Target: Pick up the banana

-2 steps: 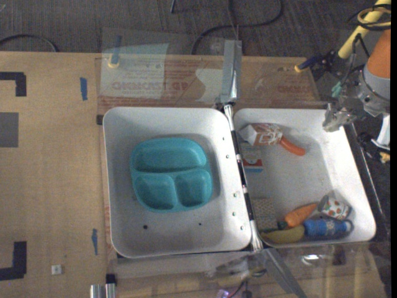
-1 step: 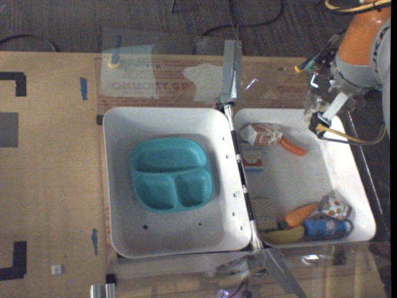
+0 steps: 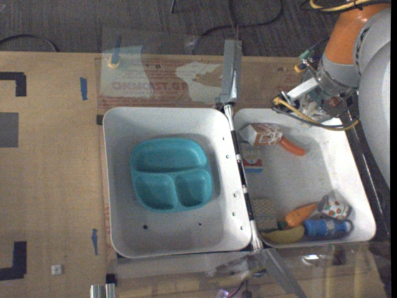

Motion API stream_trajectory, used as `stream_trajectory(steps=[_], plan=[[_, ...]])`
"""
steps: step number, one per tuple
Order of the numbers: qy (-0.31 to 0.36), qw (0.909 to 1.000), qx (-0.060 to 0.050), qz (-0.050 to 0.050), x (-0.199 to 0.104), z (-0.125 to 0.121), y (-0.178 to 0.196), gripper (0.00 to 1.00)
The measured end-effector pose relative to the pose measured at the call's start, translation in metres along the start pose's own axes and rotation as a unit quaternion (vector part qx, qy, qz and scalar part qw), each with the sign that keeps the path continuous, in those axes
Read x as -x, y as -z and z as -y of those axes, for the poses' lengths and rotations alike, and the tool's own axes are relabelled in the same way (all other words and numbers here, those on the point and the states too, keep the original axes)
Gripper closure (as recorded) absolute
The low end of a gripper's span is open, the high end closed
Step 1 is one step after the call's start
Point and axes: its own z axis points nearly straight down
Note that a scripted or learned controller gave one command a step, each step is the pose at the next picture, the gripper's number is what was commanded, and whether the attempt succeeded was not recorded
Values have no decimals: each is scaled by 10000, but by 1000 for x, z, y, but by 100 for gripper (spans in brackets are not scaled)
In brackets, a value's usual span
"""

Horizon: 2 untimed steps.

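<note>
While the banana (image 3: pixel 286 234) lies untouched at the near edge of the right bin (image 3: pixel 347 160), beside a carrot (image 3: pixel 300 214), my hand (image 3: pixel 308 101) hovers over the far rim, grip unreadable, the pick not begun.

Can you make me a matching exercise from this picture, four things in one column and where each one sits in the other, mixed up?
Things:
1. banana
2. teal divided tray
3. small carton
4. gripper

Places:
A. middle of the left bin
B. above the right bin's far edge
C. near edge of the right bin
D. far left corner of the right bin

Pairs: 1-C, 2-A, 3-D, 4-B
</note>
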Motion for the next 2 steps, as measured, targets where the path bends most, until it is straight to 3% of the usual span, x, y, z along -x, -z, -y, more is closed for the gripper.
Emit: stream_trajectory(steps=[1, 2], plan=[[6, 10000, -4, 4, -1, 1, 0, 0], [462, 9989, -9, 8, 16, -7, 15, 0]])
